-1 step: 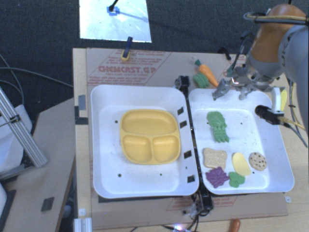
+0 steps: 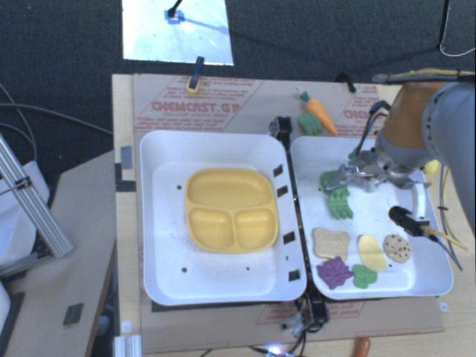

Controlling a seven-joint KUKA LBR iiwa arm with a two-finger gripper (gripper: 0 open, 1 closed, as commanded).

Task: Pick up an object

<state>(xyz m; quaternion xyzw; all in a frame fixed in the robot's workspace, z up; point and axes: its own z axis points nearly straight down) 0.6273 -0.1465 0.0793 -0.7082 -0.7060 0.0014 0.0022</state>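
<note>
End effector (image 2: 343, 178) low in right bin (image 2: 428, 274), over green leafy toy (image 2: 339, 201) near divider; can't tell its state, no grasp visible. Toast (image 2: 330, 242), lemon slice (image 2: 371, 251), cookie (image 2: 397, 248), purple piece (image 2: 335, 272) lie loose nearby as spare targets. Yellow tray (image 2: 230, 208) fills left bin (image 2: 163, 274).

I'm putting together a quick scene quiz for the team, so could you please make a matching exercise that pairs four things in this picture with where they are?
Things:
1. yellow divided plate
2. carrot
3. cookie
4. purple toy

Places:
A. on the board beyond the bins, outside both
B. near front edge of the right bin, just below the bread slice
C. middle of the left bin
D. right bin, right of the yellow piece

Pairs: 1-C, 2-A, 3-D, 4-B
</note>
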